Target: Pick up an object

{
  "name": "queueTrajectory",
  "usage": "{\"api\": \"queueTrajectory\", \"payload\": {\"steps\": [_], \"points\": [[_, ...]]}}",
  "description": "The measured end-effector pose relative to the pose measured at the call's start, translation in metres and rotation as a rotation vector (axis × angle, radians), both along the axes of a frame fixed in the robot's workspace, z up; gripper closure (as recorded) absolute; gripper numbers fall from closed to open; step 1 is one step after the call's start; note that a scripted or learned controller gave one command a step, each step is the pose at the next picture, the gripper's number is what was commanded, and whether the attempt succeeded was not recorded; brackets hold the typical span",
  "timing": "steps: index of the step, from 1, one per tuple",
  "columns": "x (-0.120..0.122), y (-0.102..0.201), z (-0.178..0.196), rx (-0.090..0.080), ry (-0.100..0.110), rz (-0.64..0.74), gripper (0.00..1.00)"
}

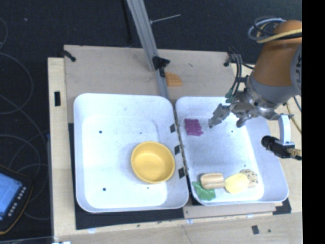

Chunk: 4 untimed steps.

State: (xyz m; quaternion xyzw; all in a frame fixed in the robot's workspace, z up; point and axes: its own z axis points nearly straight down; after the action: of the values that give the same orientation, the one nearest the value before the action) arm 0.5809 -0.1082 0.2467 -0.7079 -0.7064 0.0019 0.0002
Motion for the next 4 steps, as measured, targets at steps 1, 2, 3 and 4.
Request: {"api": "queueTrajectory", "payload": {"steps": [1, 2, 3, 4], "points": [[-0.010, -0.003, -0.056, 0.001, 0.001, 0.001, 0.00], [-0.009, 0.005, -0.106, 0.001, 0.001, -0.002, 0.00], [-0.007, 0.005, -0.092, 0.003, -0.007, -0.007, 1.00], [-0.005, 0.011, -0.046, 0.002, -0.010, 0.005, 1.00]]}}
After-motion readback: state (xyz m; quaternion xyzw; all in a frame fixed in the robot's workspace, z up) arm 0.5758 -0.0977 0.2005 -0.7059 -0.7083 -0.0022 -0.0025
